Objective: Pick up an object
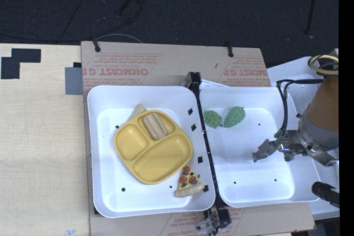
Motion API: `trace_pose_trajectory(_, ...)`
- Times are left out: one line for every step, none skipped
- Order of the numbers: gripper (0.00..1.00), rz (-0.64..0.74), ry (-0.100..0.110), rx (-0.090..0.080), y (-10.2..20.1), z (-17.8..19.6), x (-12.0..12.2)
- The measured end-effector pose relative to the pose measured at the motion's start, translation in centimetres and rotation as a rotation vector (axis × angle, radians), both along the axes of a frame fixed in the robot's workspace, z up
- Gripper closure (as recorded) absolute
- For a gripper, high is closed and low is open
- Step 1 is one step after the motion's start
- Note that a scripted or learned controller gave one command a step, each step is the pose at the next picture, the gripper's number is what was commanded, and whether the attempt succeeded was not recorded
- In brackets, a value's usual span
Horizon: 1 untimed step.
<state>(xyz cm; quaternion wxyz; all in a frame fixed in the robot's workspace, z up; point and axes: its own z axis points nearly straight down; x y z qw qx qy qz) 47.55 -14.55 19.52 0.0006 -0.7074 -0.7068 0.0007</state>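
Note:
My gripper hangs over the right part of the right bin, pointing left, with nothing visible between its fingers. Two green leafy pieces, one darker and one lighter, lie at the far left of that bin, well left of the gripper. In the left bin a yellow divided plate holds a tan hot dog in its top section. A pizza slice lies below the plate near the bin's front right corner.
A black divider with clips runs between the two bins. Brown cardboard lies under the bins. A black cable loops beside the arm at the right bin's edge. Bare white floor of the right bin spreads under the gripper.

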Motion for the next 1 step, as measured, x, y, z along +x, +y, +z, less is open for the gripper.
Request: trace_pose_trajectory(0.0, 0.001, 0.006, 0.003, 0.29, -4.37, 0.1)
